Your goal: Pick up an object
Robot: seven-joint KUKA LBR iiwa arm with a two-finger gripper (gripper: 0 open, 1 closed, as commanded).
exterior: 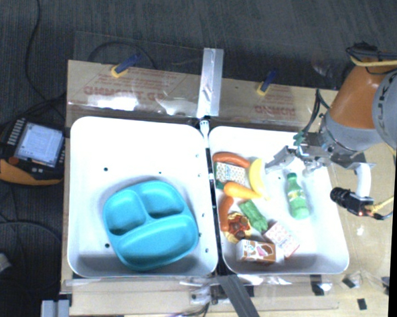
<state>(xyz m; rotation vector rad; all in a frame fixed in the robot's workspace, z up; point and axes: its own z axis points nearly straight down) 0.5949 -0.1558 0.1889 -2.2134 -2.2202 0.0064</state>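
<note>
Left of the green bottle (297,196), a blue tray (151,223) fills the left bin (83,181); then come a carrot (240,190) and banana (256,176). The gripper (304,156), fingers spread and empty, hovers just above the bottle. Likely the approach step: next it should descend, straddle the bottle and close.
</note>
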